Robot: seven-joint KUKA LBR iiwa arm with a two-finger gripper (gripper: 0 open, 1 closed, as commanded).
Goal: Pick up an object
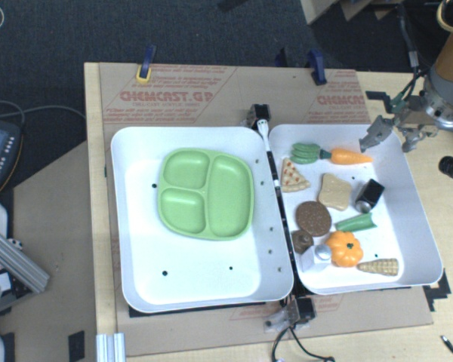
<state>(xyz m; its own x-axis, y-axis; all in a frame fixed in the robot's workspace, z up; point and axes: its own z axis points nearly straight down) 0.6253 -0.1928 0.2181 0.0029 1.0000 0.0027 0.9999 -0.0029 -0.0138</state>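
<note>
Right bin (pixel 419 225) carries all the toy food, crowded together, so any pick has to come from there. Left bin (pixel 128 202) has just the green divided plate (pixel 207 194), probably the drop spot.

My gripper (pixel 390 132) hangs over the right bin's far right corner, above the rim, tilted in from the right. Fingers (pixel 375 134) look spread apart with nothing between them; touching nothing that I can make out.

Nearest thing is the toy carrot (pixel 349 157), just beside and below my fingers, lying flat with its green top (pixel 306 153) pointing left. Likely target, my guess.

Others: pizza slice (pixel 291 175), bread slice (pixel 334 191), black block (pixel 369 194), brown cookie (pixel 313 217), green pepper-like piece (pixel 355 222), orange pumpkin (pixel 345 248), waffle cone (pixel 379 267). Carrot sits clear of its neighbours, so an easier grab than the packed lower cluster.

Table (pixel 211 96) under both bins.
</note>
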